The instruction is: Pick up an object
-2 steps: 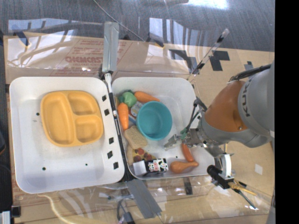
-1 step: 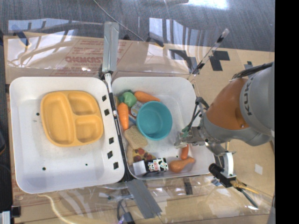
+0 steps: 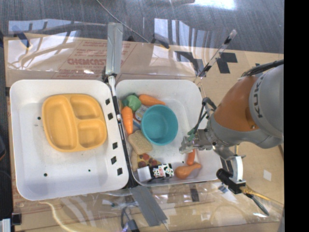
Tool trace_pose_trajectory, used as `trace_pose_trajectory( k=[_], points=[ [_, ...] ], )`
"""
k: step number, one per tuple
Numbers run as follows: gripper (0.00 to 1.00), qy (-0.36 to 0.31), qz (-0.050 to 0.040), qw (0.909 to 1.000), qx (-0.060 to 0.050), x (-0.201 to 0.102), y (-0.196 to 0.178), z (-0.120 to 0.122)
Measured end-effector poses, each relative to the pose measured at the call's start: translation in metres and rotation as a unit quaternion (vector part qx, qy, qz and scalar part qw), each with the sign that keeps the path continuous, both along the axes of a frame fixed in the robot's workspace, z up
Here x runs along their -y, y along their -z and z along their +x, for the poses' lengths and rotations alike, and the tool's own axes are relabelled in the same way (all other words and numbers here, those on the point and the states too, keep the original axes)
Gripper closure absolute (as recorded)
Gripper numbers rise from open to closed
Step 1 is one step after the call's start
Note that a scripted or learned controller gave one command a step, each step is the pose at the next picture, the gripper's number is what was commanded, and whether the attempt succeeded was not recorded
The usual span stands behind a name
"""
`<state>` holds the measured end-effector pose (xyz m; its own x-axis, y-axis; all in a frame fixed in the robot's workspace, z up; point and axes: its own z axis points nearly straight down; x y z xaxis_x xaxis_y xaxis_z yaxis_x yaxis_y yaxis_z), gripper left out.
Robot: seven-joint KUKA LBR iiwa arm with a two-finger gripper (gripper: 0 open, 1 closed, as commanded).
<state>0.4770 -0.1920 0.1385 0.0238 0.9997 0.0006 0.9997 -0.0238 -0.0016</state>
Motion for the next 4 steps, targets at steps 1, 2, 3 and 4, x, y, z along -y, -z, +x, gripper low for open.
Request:
trace_pose_trajectory(
  k=[1, 2, 3, 4],
  points=[
    [1.00, 0.116, 0.0007, 0.9933, -0.002, -0.082, 0.038, 0.000],
    [1.00, 0.220, 0.0013, 0.9754, 0.001, -0.154, -0.086, 0.001],
    [1.00, 0.288, -0.0004, 0.9576, 0.000, -0.113, -0.149, 0.000],
    [1.00, 0.228, -0.0005, 0.9737, 0.000, -0.122, -0.182, 0.000]
  ],
)
